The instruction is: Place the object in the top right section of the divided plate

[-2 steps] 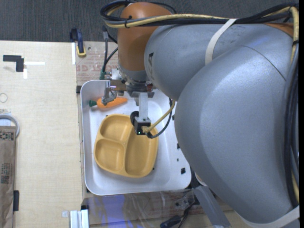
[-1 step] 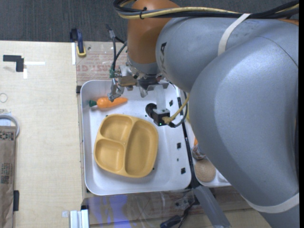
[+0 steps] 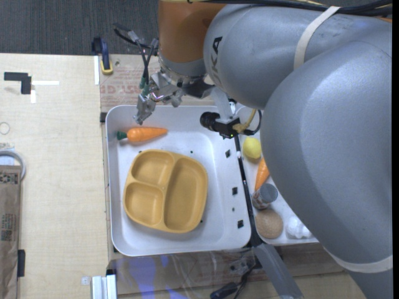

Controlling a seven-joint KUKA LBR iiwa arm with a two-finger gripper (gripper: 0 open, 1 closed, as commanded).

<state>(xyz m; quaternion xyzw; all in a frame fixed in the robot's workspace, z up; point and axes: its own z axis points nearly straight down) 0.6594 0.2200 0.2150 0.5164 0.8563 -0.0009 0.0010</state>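
Toy carrot [image 3: 142, 134]: smooth, plastic-looking orange taper w/ green stub at its L end. Lying flat in L bin [image 3: 215, 167], above the divided plate [image 3: 165, 190] & apart from it, not in any section. Plate matte tan-yellow, rounded rectangle, three wells: two small on L, one long on R. Sat a bit skewed, approx mid-bin.

Grey arm [image 3: 312, 104], glossy shell w/ orange band, reaching in from R & bulking over most of R bin [image 3: 280, 242]. Gripper [image 3: 143, 112] bare metal w/ loose wires, angled down toward L bin's top-L corner, tip just above carrot's green end. Touching or not: can't tell. Open or closed: can't tell from this angle either.

In R bin: yellow lemon-like ball [image 3: 251, 148], second orange carrot [image 3: 262, 174], small grey can [image 3: 267, 195], brown round disc [image 3: 270, 224], white lumpy bit [image 3: 298, 230].

Pale wood-look bench [image 3: 50, 167] to L of bins.
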